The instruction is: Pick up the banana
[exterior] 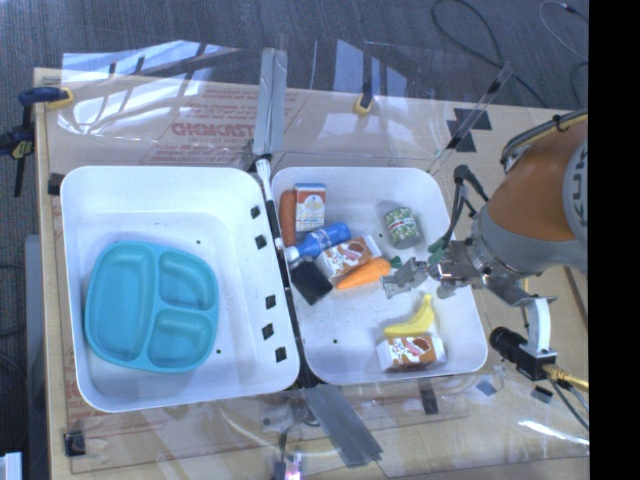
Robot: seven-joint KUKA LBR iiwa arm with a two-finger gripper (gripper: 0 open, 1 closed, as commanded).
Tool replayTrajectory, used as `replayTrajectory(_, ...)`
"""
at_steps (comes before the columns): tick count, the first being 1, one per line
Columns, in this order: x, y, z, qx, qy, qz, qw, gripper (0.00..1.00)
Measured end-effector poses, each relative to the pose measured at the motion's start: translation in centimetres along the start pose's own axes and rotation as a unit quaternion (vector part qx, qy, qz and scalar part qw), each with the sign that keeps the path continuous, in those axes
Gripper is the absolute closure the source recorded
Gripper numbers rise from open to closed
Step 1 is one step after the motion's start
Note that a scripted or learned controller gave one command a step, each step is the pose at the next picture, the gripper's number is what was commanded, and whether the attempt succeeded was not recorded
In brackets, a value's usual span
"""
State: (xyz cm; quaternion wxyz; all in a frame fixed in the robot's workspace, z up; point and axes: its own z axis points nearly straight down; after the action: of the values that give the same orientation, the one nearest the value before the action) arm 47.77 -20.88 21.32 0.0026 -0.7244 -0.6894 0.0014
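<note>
Tabletop sheet: red print, roughly "CHEMCAST" (seen reversed, faint).
Cartons and packets: labels too small to read.

A dark grey carpeted floor fills the top of the frame, with black cables looping across its upper right. Below it lies the pale wooden surface, covered by a glossy clear sheet catching bright glare at upper left, where a blue clamp grips its edge.
</note>
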Motion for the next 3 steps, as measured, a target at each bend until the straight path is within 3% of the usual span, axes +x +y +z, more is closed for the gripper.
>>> replayTrajectory(1, 0.4, 2.3, 1.6, 0.000, 0.000, -0.017, 0.9998, 0.00)
replayTrajectory(2, 0.2, 0.1, 1.9, 0.001, 0.001, -0.086, 0.9963, 0.00)
replayTrajectory(3, -0.1, 0.0, 3.2, 0.001, 0.001, -0.107, 0.9943, 0.00)
